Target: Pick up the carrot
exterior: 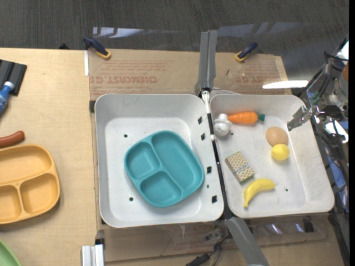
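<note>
Gripper (302, 117) at right bin's (310, 204) edge, opening cannot be told, carrot (243, 117) touching white garlic (222, 127), egg (276, 136) between

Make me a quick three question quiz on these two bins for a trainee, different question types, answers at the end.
1. True or false: the carrot lies in the same bin as the teal plate.
2. Which item lies nearest the carrot? A) banana B) white garlic C) lemon
3. Fill in: the gripper hangs over the right bin's ____ side, apart from the carrot.

Key
1. False; the carrot is in the right bin, the plate in the left bin.
2. B
3. right
</note>
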